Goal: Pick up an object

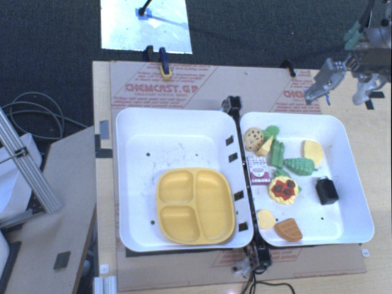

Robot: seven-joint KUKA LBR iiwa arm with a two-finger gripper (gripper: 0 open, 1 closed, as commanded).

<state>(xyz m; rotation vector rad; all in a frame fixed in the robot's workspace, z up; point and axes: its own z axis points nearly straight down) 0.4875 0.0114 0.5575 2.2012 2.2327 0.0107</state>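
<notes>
down at the bottom of the frame i've got the orange wedge-shaped piece [288, 229] sitting in the lower part of the right bin [352, 182], with a pale yellow round bit [265, 218] just to its left. above those there's a little pizza-looking disc with red spots [283, 190], a small pink and white carton [258, 169] by the bin's left wall, and a black block [326, 190] over toward the right. further up in the same bin: a cookie [252, 139], a yellow wedge [266, 144], a few green veggie-shaped toys [288, 158] bunched together, and a yellow slice [313, 152] just right of them. so everything pickable is in that right bin.

left bin [141, 139] has the yellow divided tray [195, 205] lying flat in its lower right area.

my hand [343, 84] is way up in the upper right of the frame, hovering over the worktop [257, 81] beyond the right bin's far rim. fingers look spread apart, nothing between them. well apart from all the toys.
</notes>
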